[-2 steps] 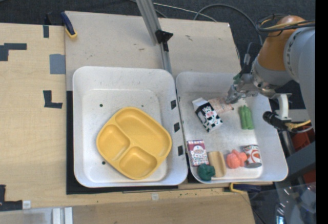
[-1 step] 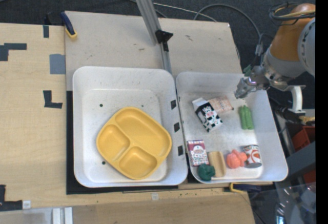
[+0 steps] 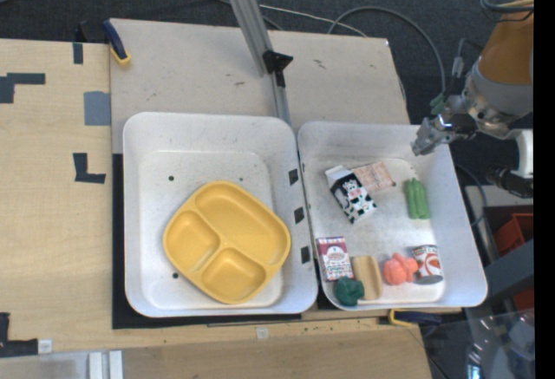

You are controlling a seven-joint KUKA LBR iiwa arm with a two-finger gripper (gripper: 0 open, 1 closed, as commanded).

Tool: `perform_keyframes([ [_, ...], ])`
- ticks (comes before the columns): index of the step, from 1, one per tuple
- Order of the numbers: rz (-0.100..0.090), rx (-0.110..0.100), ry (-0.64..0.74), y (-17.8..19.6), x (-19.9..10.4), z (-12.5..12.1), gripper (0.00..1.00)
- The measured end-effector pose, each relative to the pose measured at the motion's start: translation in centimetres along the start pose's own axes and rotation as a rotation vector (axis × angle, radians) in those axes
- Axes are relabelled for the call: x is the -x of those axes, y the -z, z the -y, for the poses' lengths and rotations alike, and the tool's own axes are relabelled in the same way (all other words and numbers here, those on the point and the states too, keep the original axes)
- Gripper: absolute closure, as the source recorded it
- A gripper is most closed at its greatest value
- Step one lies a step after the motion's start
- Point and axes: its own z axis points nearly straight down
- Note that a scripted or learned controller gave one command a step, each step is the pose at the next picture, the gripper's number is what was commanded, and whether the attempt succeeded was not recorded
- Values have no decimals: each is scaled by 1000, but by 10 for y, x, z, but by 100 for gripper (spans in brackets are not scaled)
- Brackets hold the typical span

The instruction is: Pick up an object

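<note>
My gripper [image 3: 427, 137] hangs over the far right corner of the right bin [image 3: 460, 221], above its rim, with nothing seen between its fingers. Below it in that bin lie a black-and-white cow-print carton [image 3: 352, 194], a pale wrapped packet [image 3: 380, 174], and a green cylinder [image 3: 417, 199]. Along the bin's near edge sit a small red-and-white box [image 3: 333, 258], a tan block [image 3: 368, 276], a dark green lump [image 3: 349, 291], an orange-pink toy [image 3: 398, 270] and a small can [image 3: 427, 264].
The left bin [image 3: 139, 195] holds a yellow divided plate [image 3: 226, 240]. A grey metal post [image 3: 247, 4] slants down from the top to the bins' shared far corner. Cables run across the dark floor behind the bench.
</note>
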Motion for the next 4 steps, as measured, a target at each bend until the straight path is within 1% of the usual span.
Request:
perform_keyframes([
  [1,0,1,1,60,-9,0,100],
  [2,-3,-7,5,44,-66,-4,100],
  [3,-3,-7,4,32,-114,2,100],
  [4,-3,-6,6,38,-167,-2,100],
])
